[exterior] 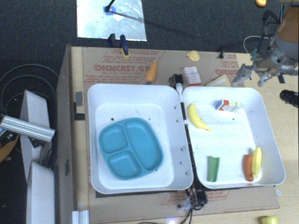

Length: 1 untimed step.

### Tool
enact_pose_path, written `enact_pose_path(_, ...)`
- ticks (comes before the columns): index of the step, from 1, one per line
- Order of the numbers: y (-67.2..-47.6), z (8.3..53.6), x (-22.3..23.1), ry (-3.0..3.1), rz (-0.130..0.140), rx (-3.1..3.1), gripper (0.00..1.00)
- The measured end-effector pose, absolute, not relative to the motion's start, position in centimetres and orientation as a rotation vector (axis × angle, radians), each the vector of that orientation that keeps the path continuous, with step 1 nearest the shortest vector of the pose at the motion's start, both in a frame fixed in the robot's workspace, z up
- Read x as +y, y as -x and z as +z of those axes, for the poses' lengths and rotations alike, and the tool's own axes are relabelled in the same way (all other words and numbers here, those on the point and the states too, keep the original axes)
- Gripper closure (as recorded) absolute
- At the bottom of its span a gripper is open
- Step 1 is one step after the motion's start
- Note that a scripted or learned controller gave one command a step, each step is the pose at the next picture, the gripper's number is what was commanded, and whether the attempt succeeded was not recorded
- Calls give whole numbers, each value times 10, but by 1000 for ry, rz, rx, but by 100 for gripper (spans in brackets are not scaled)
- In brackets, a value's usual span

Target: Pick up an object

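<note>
Banana lies at the left side of the right bin, just inside the seam with the left bin, curved and clear of its neighbours, and looks the easiest candidate for the pick. A small red, white and blue carton sits near the bin's far wall; a green stick rests toward the near edge, and an orange piece lies touching a yellow one in the near right corner. A blue divided tray occupies the left bin.

The gripper hangs beyond the far right corner of the right bin, over the cardboard-covered bench, its two fingers spread apart with nothing between them. At this size the exact width of the opening is hard to judge.

A good attempt would likely carry the gripper in over the chosen object, turn the wrist so the fingers straddle its narrow width rather than its length, and descend straight down before closing. For the banana, that means closing across the middle of the curve, where the body is thickest. The touching orange and yellow pair would be the riskier choice, since a finger could land on the wrong one, and the carton's closeness to the wall leaves less room for the far finger.
</note>
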State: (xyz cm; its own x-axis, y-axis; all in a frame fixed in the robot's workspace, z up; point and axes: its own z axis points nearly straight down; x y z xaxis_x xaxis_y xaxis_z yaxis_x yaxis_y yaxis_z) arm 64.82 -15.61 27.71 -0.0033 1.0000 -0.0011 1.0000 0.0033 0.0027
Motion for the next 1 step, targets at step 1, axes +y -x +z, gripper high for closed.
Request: enact_pose_path(1,-533,152,-107,-2233,-14,2236,0)
